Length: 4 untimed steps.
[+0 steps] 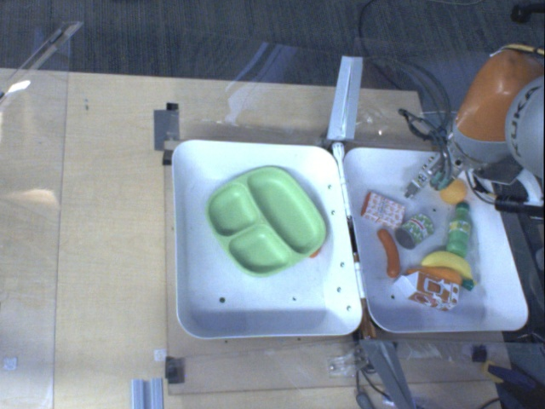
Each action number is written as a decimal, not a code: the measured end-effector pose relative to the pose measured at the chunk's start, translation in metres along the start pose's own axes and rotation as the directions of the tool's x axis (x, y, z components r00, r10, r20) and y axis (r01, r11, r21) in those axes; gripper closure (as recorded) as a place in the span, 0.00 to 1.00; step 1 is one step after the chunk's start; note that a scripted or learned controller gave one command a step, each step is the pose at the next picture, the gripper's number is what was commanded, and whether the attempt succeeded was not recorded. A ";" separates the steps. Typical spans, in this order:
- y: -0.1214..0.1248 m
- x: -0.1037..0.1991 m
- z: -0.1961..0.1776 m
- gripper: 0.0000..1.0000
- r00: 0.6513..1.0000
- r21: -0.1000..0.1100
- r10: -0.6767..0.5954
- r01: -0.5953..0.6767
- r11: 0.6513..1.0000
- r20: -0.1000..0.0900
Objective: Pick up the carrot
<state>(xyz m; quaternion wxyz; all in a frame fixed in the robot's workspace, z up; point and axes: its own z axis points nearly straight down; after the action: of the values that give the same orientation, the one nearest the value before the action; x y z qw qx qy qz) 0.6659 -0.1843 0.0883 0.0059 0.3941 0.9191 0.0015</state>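
In the left bin (pixel 196 305), a green divided plate (pixel 267 220) lies upside down or right way up with three sections, tilted across the middle of the white floor; a small orange sliver (pixel 316 251) peeps out at its lower right edge, which may be the carrot, though too little of it shows to be sure. The right bin (pixel 494 313) holds a cluster of toy food: a red-and-white patterned box (pixel 383 207) near the dividing wall, a reddish sausage (pixel 390 252) below it, a small grey-green can (pixel 416 228) just beside the sausage, a green bottle (pixel 460 231) standing near the far side, a yellow banana (pixel 448 263) beneath the bottle, and an orange-and-white carton (pixel 434 290) touching the banana. The arm (pixel 498 100) reaches in over the upper right corner of that bin, and the tool (pixel 430 177) hangs above the bin's upper part, near a yellow-orange piece (pixel 454 192); I cannot tell how the tool is set, and nothing is seen in it. Both bins rest on the wooden desk (pixel 85 228).
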 end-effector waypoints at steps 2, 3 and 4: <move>0.014 0.004 0.000 1.00 0.984 0.000 0.178 -0.178 0.984 0.000; 0.014 0.005 0.000 1.00 0.983 0.000 0.184 -0.184 0.983 0.001; 0.015 0.005 0.000 1.00 0.991 0.000 0.137 -0.137 0.991 0.002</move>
<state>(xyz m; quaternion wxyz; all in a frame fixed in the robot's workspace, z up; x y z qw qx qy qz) 0.6734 -0.1699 0.0881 0.0065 0.4564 0.8897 0.0013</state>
